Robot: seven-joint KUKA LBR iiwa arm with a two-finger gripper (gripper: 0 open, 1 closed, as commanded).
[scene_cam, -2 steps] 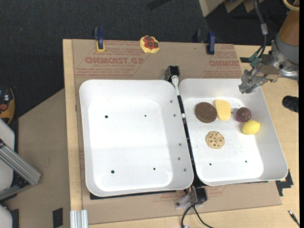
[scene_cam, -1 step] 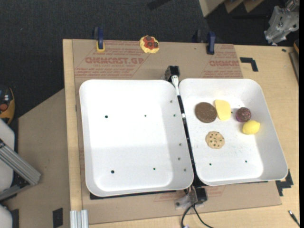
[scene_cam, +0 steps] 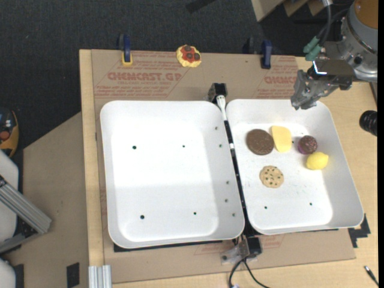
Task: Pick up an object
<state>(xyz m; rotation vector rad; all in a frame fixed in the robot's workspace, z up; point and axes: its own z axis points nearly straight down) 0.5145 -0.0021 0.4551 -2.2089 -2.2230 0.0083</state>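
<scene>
The right bin (scene_cam: 336,215) holds several small items: a brown round cookie (scene_cam: 260,142), a pale yellow block (scene_cam: 281,138), a dark purple ball (scene_cam: 308,144), a yellow lemon-like piece (scene_cam: 317,161) and a chocolate-chip cookie (scene_cam: 272,176). My gripper (scene_cam: 305,98) hangs over the bin's far right corner, above and behind the purple ball, with nothing seen between its fingers. It stands apart from all the items.
The left bin (scene_cam: 120,179) lies beside the right one. A small yellow and red toy (scene_cam: 189,56) sits on the board behind the bins, between two blue clamps (scene_cam: 125,48). A black clip (scene_cam: 217,92) marks the bins' shared far corner.
</scene>
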